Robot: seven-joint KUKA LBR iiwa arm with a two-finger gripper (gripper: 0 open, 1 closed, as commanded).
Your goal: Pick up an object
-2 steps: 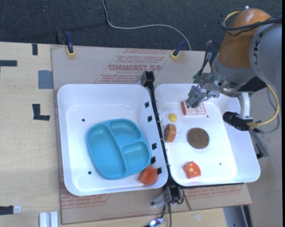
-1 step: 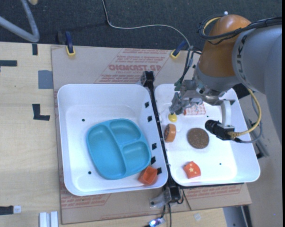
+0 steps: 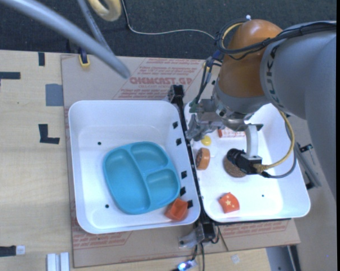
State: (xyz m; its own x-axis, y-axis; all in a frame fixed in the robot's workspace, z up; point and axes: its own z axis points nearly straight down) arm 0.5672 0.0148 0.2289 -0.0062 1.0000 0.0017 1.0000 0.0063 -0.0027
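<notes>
Camera view. The desk (image 3: 23, 151) carries a sheet of brown cardboard (image 3: 153, 78), on which two shallow white bins sit side by side, touching along their inner walls.

The left bin (image 3: 82, 123) holds a blue divided plate (image 3: 140, 176), lying flat near the middle and tilted diagonally to the bin walls. A small orange-red object (image 3: 177, 209) rests just beside the plate's lower corner, close to the bin's near right corner.

The right bin (image 3: 288, 202) holds four loose items. A small yellow piece (image 3: 206, 142) lies near the inner wall. Just below it sits an orange-brown rounded object (image 3: 202, 159). A dark brown round object (image 3: 235, 168) lies near the bin's middle, partly under a black fitting on the arm's cable. A red object (image 3: 229, 202) lies apart from the rest, toward the near edge.

The arm (image 3: 305, 66) reaches in from the right, its orange band (image 3: 248, 55) above the wrist. The gripper (image 3: 199, 130) hangs over the far inner part of the right bin, near the dividing walls and just above the yellow piece. Whether the fingers are apart or together cannot be told; the wrist hardware obscures them. Nothing is visibly held.
</notes>
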